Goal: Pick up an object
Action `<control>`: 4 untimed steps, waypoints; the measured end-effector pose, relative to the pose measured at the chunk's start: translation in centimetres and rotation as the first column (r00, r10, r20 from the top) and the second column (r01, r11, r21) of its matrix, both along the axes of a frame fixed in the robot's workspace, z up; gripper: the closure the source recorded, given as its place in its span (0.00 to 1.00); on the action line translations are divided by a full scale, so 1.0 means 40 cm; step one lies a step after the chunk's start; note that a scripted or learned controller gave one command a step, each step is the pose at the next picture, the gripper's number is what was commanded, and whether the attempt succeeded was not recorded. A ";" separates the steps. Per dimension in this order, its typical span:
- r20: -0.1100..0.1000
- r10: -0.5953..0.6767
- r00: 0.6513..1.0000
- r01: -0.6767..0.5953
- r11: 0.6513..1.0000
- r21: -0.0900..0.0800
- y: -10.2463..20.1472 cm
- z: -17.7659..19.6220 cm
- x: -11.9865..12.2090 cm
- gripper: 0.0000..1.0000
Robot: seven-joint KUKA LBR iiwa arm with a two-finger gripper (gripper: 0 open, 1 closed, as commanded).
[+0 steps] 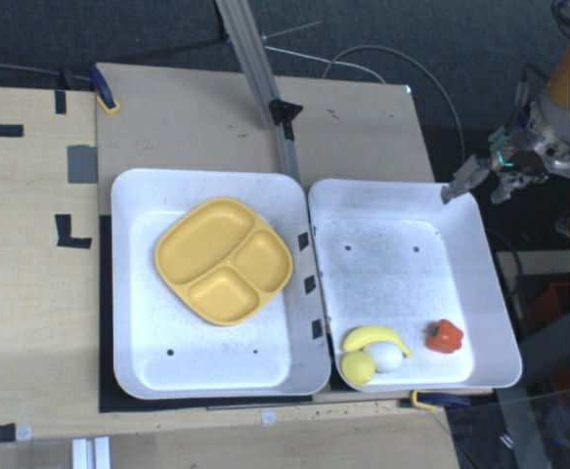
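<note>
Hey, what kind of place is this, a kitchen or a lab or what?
Most likely a robotics lab bench, not a kitchen: a gripper hangs over two white bins, the food looks like toy pieces, and black tape marks dot the bench.

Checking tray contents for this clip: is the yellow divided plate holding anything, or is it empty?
Empty. The yellow divided plate lies flat in the left bin, all three compartments showing bare yellow.

Both bins (392, 262) look like matt white plastic, the right one speckled with grey scuffs. The yellow tray (224, 260) reads smooth, slightly glossy plastic. The bench (30, 291) shows pale wood grain, and the slanting pole (250, 47) looks brushed metal.
</note>
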State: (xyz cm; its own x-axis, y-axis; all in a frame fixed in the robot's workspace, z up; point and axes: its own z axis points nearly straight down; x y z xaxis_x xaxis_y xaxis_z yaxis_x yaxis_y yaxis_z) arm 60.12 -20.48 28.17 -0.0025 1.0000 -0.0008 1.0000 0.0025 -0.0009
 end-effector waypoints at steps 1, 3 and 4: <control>0.000 0.000 1.000 0.000 1.000 0.000 0.000 0.000 0.000 0.00; -0.007 0.000 1.000 0.000 1.000 0.002 0.013 -0.274 -0.018 0.00; -0.006 -0.001 1.000 0.001 1.000 0.001 0.015 -0.386 -0.033 0.00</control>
State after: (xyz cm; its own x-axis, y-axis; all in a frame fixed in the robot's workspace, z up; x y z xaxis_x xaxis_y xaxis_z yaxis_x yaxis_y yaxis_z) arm 58.82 -19.88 12.72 -0.0016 1.0000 0.0003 1.0000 0.0016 -0.0065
